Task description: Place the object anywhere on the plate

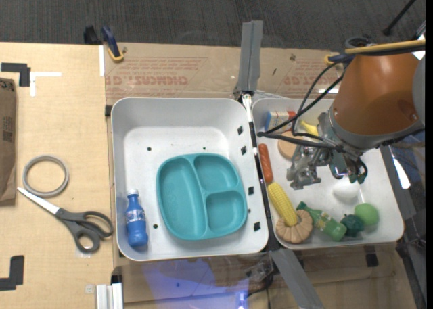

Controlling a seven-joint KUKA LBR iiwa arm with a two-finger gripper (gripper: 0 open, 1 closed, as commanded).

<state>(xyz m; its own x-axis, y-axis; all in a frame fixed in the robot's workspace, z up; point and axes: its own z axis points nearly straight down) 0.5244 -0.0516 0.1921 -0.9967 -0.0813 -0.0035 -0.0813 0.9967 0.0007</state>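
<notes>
A teal divided plate [201,197] lies in the left white bin [169,115], with nothing on it. My gripper [302,171] hangs low inside the right bin [389,230], below the arm's orange band [375,94]. It hovers over the bin floor just right of a yellow corn cob [281,204] and an orange sausage-shaped toy [266,163]. A white egg-like piece [346,193] lies to the gripper's right. I see nothing clearly held in the gripper.
A blue bottle [136,219] lies in the left bin beside the plate. The right bin also holds a round tan piece [295,230], green toys [352,222] and a yellow item [310,128]. Scissors [74,220] and a tape roll [45,175] lie on the bench at left.
</notes>
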